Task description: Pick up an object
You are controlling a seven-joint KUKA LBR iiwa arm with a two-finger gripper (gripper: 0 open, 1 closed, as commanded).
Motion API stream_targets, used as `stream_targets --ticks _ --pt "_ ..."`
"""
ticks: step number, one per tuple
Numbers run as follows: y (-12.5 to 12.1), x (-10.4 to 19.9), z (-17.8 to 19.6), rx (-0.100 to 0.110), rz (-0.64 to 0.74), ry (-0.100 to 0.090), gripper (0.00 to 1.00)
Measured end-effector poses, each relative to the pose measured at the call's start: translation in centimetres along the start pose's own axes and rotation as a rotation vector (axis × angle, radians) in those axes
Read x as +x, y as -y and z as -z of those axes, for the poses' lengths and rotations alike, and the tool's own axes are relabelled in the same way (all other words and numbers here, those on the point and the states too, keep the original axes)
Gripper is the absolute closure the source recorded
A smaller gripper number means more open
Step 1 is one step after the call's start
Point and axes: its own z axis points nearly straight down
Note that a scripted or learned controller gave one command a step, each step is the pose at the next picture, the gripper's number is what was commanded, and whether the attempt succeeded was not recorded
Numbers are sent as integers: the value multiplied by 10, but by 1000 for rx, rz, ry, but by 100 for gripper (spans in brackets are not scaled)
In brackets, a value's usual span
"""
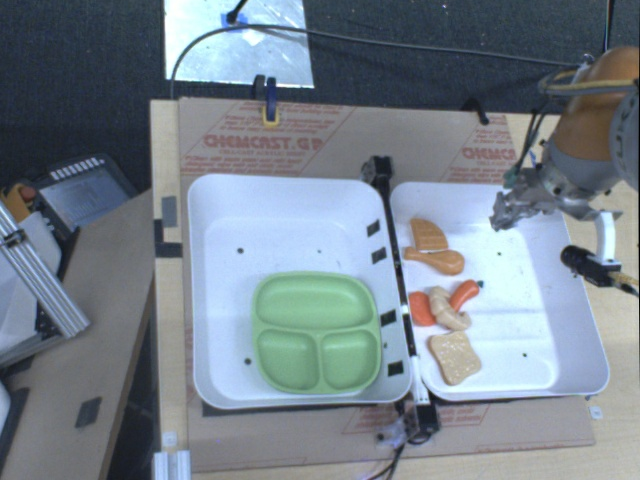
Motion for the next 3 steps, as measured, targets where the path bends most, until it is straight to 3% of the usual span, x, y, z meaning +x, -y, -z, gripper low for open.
stream_targets --ticks 2,3 --pt "-7 -1 99 -1 4 0 100" --pt "8 48 87 7 6 -3 100"
